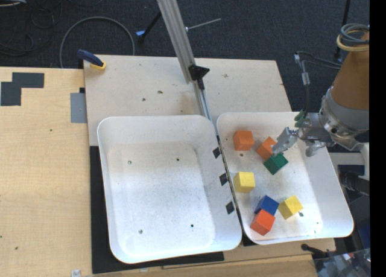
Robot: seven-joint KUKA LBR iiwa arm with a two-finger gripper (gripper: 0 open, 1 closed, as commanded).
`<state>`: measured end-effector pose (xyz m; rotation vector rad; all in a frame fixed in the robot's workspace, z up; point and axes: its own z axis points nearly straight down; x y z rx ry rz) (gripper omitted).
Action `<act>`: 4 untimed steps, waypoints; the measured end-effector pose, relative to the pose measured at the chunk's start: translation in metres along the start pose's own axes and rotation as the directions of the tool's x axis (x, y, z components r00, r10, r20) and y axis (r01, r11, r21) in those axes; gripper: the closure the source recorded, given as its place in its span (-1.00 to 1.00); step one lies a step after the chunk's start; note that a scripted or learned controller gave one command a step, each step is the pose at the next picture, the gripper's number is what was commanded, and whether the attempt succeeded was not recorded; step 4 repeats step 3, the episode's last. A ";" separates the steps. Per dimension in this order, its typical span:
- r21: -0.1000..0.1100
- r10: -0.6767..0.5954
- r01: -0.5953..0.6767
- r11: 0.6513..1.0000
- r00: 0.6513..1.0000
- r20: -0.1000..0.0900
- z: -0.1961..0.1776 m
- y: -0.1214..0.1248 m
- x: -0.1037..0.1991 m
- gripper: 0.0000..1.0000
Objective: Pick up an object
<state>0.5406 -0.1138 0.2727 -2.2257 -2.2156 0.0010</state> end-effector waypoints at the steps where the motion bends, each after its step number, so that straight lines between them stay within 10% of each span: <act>1: 0.005 -0.004 0.004 1.000 1.000 0.001 0.078 0.059 -0.021 -1.00; 2: -0.007 -0.003 0.003 1.000 1.000 0.002 0.155 0.102 -0.032 -1.00; 3: 0.003 -0.005 0.005 1.000 1.000 0.000 0.151 0.100 -0.031 1.00; 4: 0.003 -0.005 0.005 1.000 1.000 0.000 0.151 0.100 -0.031 1.00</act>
